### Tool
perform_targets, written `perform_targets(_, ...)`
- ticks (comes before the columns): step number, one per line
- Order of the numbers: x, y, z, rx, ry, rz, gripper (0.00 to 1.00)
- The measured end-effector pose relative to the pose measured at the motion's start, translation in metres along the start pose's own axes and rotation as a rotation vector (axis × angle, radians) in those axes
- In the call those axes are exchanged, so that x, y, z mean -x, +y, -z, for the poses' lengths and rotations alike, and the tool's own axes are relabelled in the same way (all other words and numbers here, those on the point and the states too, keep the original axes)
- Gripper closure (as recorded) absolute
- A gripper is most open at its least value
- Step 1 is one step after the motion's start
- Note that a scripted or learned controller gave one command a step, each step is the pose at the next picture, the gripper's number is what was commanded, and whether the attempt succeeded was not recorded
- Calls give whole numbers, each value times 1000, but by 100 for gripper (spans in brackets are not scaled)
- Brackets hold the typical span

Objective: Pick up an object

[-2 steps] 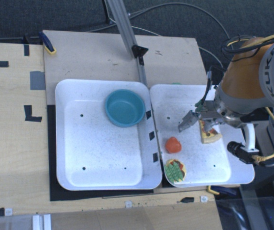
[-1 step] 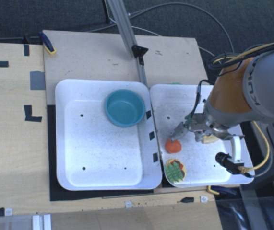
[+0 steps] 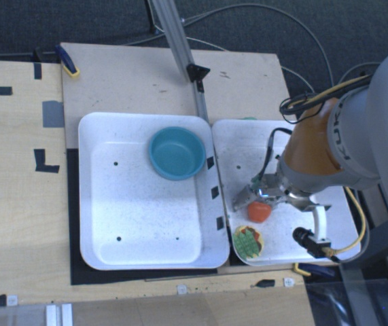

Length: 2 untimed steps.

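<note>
Right bin point(image 3: 238, 148): end effector point(image 3: 258, 195), finger state cannot be told, directly above and touching an orange-red ball point(image 3: 259, 212); green-yellow object point(image 3: 248, 241) just below. Left bin point(image 3: 105, 182): blue bowl point(image 3: 177, 153).

Left bin point(image 3: 105, 250) holds a bowl point(image 3: 177, 153) toward its rear. Right bin point(image 3: 238, 138) holds a ball point(image 3: 259, 212) under my gripper point(image 3: 255, 194), a round item point(image 3: 248, 242) just in front.
</note>
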<state>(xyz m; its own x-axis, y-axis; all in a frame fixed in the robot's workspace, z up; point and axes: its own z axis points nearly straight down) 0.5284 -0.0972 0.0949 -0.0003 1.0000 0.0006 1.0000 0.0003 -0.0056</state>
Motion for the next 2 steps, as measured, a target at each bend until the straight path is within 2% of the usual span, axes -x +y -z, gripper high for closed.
perform_targets(1,0,1,12,4,0,0,100)
perform_targets(2,-3,8,72,10,-1,1,100)
